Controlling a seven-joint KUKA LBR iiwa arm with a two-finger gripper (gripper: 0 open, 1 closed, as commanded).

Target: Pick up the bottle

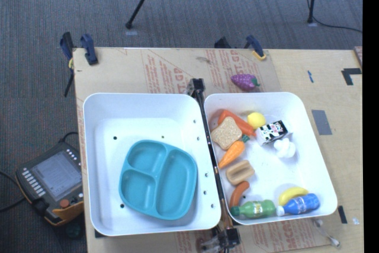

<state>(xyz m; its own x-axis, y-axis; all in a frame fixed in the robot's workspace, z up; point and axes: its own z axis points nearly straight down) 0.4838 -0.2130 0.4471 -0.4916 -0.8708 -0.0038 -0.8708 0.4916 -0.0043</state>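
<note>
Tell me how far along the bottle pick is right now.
Nothing looks done. Both bottles lie on their sides against the near wall of the right bin: the green bottle by the hot dog, the blue bottle beside the banana. Nothing is in hand. Left: the approach, the grasp and the lift.

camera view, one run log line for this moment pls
green bottle and blue bottle lying | right bin, near edge | not yet picked
</note>
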